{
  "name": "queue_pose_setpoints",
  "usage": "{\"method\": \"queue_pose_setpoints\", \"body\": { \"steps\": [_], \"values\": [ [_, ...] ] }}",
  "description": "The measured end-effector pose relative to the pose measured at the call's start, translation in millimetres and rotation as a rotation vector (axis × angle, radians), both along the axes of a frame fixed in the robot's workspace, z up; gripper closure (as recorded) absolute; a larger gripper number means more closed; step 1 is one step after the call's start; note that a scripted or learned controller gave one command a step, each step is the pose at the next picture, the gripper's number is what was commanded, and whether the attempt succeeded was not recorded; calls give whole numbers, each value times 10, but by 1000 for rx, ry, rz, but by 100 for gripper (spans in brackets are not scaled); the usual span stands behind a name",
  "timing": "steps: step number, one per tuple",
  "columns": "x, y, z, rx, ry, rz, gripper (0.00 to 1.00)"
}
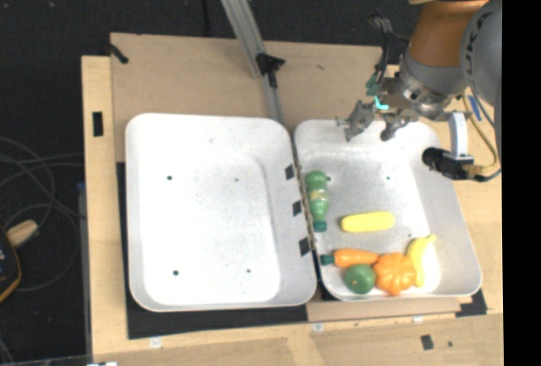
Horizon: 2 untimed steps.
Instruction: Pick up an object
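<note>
My gripper (369,129) hangs over the far edge of the right bin (385,170), open, with nothing between its fingers. Well below it in that bin lie a green bottle-shaped toy (317,194) against the left wall and a yellow oblong piece (368,222) in the middle. At the near end sit an orange carrot (354,257), a green round fruit (359,278), an orange pepper (396,272) and a yellow banana (421,256). The gripper is apart from all of them.
The left bin (211,212) lies beside the right one. A slanted metal pole (241,13) rises behind the bins. The arm's orange band (448,13) stands at the upper right, with a black cable fitting (444,161) over the right bin's rim.
</note>
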<state>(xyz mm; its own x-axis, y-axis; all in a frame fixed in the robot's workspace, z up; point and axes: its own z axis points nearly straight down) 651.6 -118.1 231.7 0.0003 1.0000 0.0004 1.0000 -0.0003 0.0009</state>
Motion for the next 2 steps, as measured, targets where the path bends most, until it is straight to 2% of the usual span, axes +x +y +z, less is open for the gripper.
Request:
{"method": "queue_pose_setpoints", "body": {
  "steps": [1,2],
  "values": [
    [0,0,0,0,0,0,0],
    [36,-61,-445,-1,4,-1,0]
  ]
}}
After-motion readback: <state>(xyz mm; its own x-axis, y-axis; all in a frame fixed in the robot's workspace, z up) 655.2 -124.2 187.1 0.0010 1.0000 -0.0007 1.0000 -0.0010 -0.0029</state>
